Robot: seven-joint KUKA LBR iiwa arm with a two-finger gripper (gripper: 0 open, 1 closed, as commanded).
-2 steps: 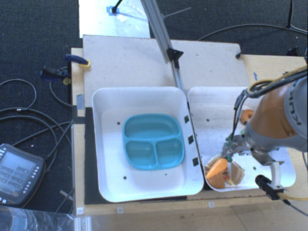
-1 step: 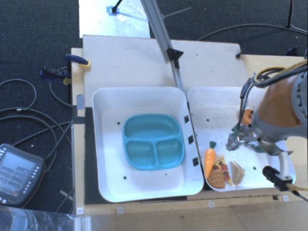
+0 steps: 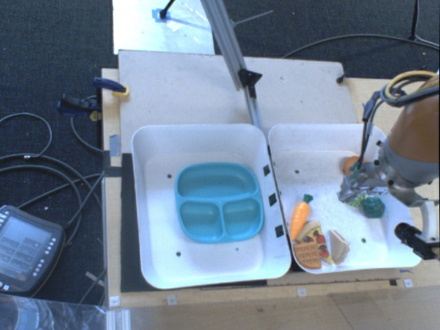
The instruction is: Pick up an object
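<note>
Camera view: white bins on bench.

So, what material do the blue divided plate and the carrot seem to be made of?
Blue plate: probably moulded plastic, semi-glossy; even colour, rounded compartment ridges, soft highlights. Carrot: probably plastic toy food; uniform bright orange, smooth surface, green top.

The arm is a thick rounded body — its broad upper section orange, with a grey ring beneath it. Yellow and dark cables loop over its top, and a thin dark cable runs down its left side. The end effector is a cluster of grey metal parts — small, angular. A black block juts out lower down.
</note>
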